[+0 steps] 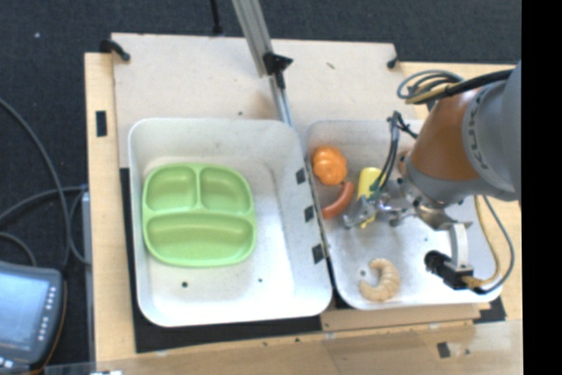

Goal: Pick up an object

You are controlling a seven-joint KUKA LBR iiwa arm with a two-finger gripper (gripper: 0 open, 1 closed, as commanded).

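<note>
Watching remotely; gripper (367, 213) down in right bin (347, 285), beside sausage (338, 200) and yellow piece (370, 181); can't tell its state from here; orange (329, 164) just above sausage; croissant (381, 279) sits apart near front rim; guessing toy food, light, stiff, bit slick; I'd grab sausage across middle; green tray (198, 215) in left bin.

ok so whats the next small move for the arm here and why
Probably a short descent onto the sausage. The gripper sits low in the right bin, right beside the sausage and the yellow item, and nothing shows between its fingers. The orange lies just behind, and the croissant is further off near the front, so the sausage looks the closest target.
</note>
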